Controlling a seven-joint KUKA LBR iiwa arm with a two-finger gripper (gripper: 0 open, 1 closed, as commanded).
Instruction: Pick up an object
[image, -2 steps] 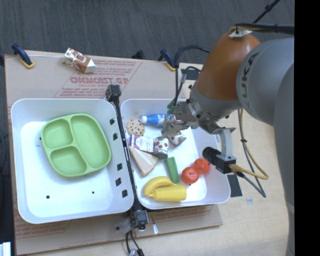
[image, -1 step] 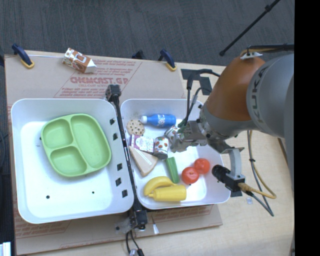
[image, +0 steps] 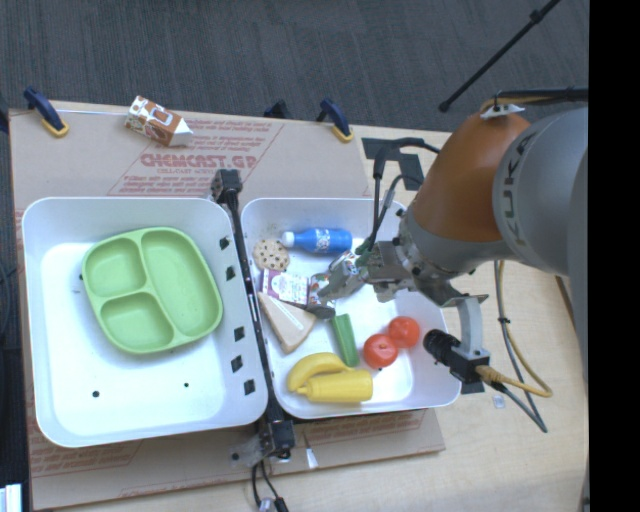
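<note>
Objects are lying in the right bin (image: 432, 400): a blue bottle (image: 318, 240) at the far side, a cookie (image: 271, 255) just left of it, a small carton (image: 289, 288) below the cookie, a cheese wedge (image: 285, 322) nearer me, a green stick (image: 345, 339), two tomatoes (image: 391, 342) touching each other, and a banana (image: 330, 380) at the near edge. I am seeing the gripper (image: 335, 285) hanging low over the middle of this bin, just beside the carton and above the green stick. I cannot tell how its jaws are standing; the metal there is too cluttered to read. The left bin (image: 40, 300) is holding a green divided plate (image: 152, 290). A small box (image: 156, 120) is lying on the cardboard (image: 300, 150) behind the bins.
</note>
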